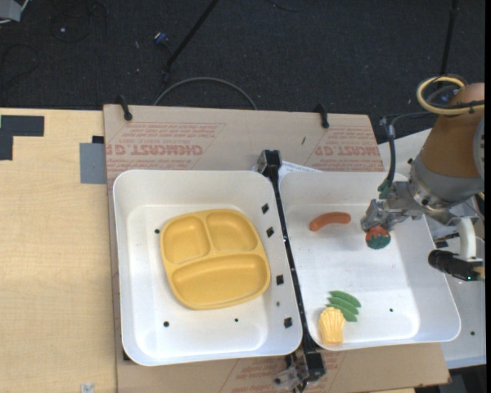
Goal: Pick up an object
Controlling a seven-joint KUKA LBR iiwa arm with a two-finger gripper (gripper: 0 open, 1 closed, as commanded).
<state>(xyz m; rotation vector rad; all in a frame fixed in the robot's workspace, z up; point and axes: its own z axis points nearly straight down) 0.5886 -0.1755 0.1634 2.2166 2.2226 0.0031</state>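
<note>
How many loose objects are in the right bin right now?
3: an orange sausage near its upper left, a corn cob with green leaves at the front, a red-green item at the pincer.

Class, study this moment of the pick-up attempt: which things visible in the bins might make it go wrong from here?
1. The gripper sits over a small round red-and-green object; being round, it may roll or slip away.
2. The orange sausage lies close by and might get nudged.
3. The gripper works near the right bin's far-right wall, so a sideways move may hit it.
</note>
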